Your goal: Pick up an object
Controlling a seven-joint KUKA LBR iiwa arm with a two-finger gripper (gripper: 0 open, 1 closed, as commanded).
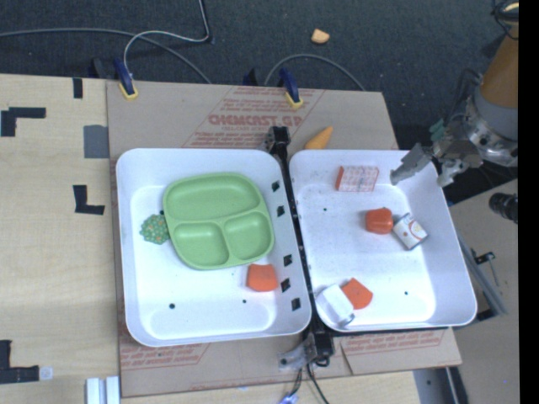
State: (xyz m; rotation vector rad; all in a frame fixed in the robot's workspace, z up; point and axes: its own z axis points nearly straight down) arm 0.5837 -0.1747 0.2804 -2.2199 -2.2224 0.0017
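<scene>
Nearest the camera, the right bin holds a white cup touching an orange block at its front edge. The left bin holds a second orange block just beside a green divided plate, with a green knobbly ball at the plate's left rim. Mid-bin on the right lie an orange piece and a small white-and-red item, close together. Further back sits a pink patterned block. The gripper hangs over the far right rim, fingers spread apart, nothing between them. Judgement: approach step, no grasp begun. The next move calls for travel inward over the orange piece or the pink block, then descent.
</scene>
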